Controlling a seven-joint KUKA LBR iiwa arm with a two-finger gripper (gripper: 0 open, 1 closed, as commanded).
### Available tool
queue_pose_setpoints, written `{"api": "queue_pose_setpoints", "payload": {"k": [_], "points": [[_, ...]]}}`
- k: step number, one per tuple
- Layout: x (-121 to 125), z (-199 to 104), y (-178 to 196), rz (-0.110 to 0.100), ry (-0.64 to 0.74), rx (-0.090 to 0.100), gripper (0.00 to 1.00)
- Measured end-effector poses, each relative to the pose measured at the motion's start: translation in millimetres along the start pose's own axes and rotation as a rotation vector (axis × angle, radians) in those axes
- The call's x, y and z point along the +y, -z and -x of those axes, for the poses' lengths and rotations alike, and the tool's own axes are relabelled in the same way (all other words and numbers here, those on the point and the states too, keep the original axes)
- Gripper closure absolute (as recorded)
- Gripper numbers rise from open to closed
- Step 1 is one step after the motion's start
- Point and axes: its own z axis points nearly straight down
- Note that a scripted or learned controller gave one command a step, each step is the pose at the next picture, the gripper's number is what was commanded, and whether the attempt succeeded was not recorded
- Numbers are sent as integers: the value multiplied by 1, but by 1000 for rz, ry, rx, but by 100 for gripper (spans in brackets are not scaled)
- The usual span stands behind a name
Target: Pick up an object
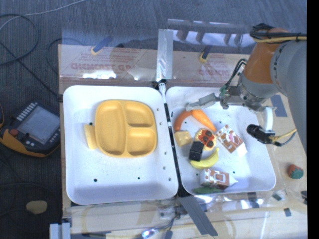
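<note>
Orange is the colour that jumps out at us first: a toy carrot (204, 117) lies near the top of the right bin (259, 183), with a curved orange piece (181, 119) just beside it on the left. Around them we see more small toys in a bunch: a pale yellow block (182, 138), a black block (196, 150) resting on a yellow banana (207, 161), a little red and black piece (205, 138), a red and white packet (229, 138), and another printed packet (215, 179) near the bottom wall. Any of these could be the thing to pick up, and all of them lie in the bin, so none has been lifted yet. Our gripper (207, 100) reaches in from the right and sits above the top part of this bin, close to the carrot, at the end of the grey arm with the orange band (261, 63). We cannot tell if the claw is open or closed, because it looks thin and blurry from up here, and we see nothing held in it. We think we are at the reaching step, before any grab. Next, we think the claw should line up over one toy, go down and squeeze it, then lift. The carrot looks like the nearest pick, but it touches the curved piece, so the claw may bump both. The left bin (75, 183) holds a yellow tray (124, 128) with three parts, and it sits well apart from the toys. A grey hand controller (30, 131) lies on the floor to the far left.
</note>
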Motion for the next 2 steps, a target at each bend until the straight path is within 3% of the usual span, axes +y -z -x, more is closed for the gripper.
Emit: {"api": "queue_pose_setpoints", "payload": {"k": [1, 2], "points": [[-3, -10, -9, 29, -10, -26, 0], [2, -14, -13, 44, -72, -36, 0]]}}
